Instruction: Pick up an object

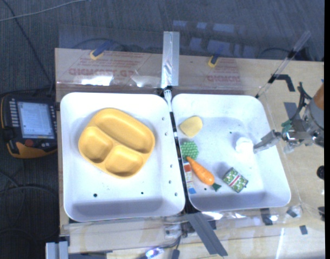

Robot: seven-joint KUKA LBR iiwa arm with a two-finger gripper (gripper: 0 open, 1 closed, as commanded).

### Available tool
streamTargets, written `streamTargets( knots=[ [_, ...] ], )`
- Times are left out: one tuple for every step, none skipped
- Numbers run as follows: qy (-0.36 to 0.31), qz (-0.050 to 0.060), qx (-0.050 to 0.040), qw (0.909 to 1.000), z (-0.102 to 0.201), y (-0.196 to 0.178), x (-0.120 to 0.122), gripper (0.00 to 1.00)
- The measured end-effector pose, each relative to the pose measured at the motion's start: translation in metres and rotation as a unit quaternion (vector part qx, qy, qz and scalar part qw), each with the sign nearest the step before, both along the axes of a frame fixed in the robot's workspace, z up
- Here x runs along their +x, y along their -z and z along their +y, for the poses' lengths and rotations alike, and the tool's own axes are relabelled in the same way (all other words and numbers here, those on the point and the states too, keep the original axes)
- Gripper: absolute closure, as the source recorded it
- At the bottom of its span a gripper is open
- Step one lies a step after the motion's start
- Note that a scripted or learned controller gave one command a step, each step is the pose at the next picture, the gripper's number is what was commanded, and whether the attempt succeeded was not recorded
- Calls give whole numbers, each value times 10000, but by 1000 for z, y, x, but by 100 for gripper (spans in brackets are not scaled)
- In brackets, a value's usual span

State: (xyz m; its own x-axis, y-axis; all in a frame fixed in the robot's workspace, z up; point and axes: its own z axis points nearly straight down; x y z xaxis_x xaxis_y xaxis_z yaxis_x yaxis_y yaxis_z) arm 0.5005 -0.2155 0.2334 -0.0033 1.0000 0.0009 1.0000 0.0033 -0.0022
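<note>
The right bin (262, 112) holds several small objects. A pale yellow rounded piece (190, 125) lies near its left wall, with a green bumpy piece (189, 149) just below it. An orange toy carrot (201, 172) lies slanted toward the front. A green and white packet (235, 179) sits to the carrot's right. A small white round object (243, 144) rests near the bin's right side. My gripper (263, 143) reaches in over the right rim, its tip just right of the white object and low over the bin floor.
The left bin (73, 198) holds a yellow divided plate (116, 142). A teach pendant (28, 124) lies on the floor at the left. Clear panels and brackets stand along the bench's back and right edges.
</note>
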Motion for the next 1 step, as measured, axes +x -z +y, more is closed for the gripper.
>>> streamTargets(
  knots=[
    [-263, 6, 1, 9997, 42, 99, 30, 0]
  ],
)
